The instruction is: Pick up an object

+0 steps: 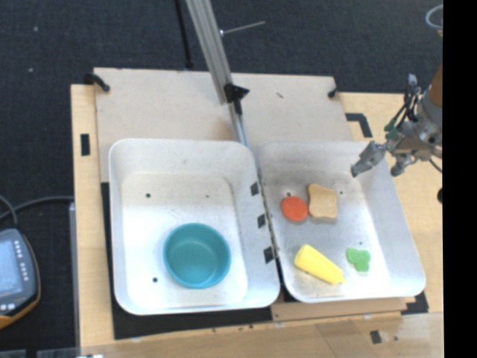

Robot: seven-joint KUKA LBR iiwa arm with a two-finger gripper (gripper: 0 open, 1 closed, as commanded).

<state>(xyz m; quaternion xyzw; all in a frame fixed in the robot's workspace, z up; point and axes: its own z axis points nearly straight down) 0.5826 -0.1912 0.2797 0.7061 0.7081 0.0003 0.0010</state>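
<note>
over the right bin's (pixel 387 222) far right rim, my hand (pixel 381 159) hangs with fingers spread and nothing between them. the approach seems only begun. candidates lie below and to the left: a tan bread slice (pixel 323 201) touching an orange disc (pixel 294 208), a yellow wedge (pixel 319 265), a small green piece (pixel 358 259). next i must choose one, centre over it and descend. a teal bowl (pixel 197 255) sits in the left bin (pixel 127 200).

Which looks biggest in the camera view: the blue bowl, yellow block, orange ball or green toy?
Largest to smallest:
1. blue bowl
2. yellow block
3. orange ball
4. green toy, close to the ball
</note>
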